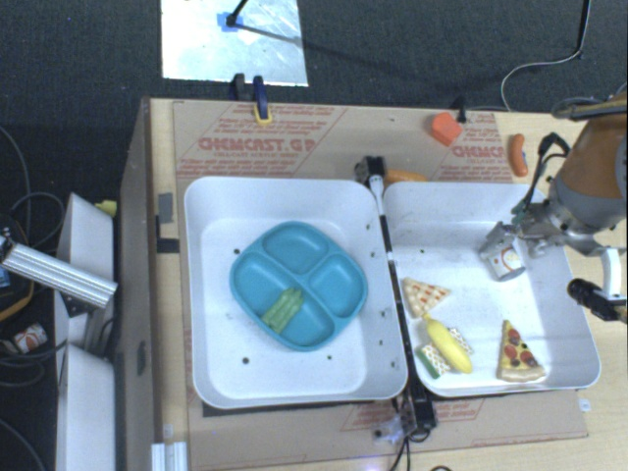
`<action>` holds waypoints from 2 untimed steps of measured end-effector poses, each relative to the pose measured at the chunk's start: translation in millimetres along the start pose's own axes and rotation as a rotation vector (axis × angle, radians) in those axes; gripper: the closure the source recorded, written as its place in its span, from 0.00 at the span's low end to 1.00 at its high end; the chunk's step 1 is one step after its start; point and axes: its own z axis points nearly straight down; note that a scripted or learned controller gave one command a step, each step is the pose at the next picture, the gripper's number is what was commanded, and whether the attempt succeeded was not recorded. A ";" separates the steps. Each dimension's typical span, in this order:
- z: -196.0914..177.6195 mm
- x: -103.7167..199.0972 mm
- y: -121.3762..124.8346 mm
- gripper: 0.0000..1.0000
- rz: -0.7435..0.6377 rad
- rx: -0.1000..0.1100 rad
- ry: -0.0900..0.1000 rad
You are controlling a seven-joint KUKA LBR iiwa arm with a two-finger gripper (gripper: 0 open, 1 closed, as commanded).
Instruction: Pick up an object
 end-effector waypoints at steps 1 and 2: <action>32.9 -3.7 13.3 0.00 -0.002 -0.001 0.000; 21.3 -3.9 14.6 1.00 -0.005 -0.004 -0.001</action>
